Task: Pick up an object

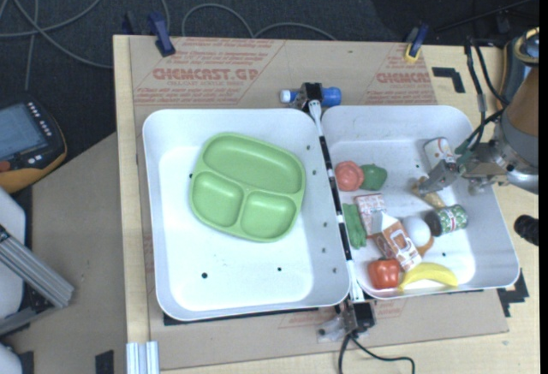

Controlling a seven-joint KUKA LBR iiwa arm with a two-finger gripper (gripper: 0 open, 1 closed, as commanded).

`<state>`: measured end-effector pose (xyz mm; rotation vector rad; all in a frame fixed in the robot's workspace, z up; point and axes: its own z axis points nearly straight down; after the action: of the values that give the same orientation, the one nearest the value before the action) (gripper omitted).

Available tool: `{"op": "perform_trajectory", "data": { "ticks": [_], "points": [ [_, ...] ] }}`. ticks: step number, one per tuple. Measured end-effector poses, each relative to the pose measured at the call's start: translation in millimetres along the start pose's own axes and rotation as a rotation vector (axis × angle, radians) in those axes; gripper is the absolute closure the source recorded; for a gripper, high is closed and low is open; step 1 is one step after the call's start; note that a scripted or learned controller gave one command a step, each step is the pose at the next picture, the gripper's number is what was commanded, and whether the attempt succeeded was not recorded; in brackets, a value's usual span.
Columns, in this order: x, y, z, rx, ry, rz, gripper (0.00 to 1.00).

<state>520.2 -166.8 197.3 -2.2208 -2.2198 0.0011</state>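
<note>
Green divided plate (248, 187) fills the left bin (171, 278) (toy food crowds the right).

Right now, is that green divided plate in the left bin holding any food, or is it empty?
Empty. The green plate lies flat in the left bin, and all three of its compartments show bare green. The toy food sits in the right bin.

My grey arm (524, 98) runs off the right edge. My two-finger gripper (435, 176) is blurred, its grip unreadable. The small green-labelled can (448, 219) has print too small to read.
</note>
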Motion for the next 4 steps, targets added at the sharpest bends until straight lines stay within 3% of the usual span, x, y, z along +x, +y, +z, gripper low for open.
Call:
{"op": "perform_trajectory", "data": {
  "ticks": [1, 2, 3, 4],
  "points": [
    [32, -21, 90, -0.023, -0.008, -0.002, 0.00],
    [-15, 23, 113, -0.003, -0.002, 0.000, 0.00],
    [73, -25, 92, -0.002, -0.001, -0.002, 0.00],
    [24, 60, 38, -0.005, -0.003, -0.001, 0.00]
  ]
}}
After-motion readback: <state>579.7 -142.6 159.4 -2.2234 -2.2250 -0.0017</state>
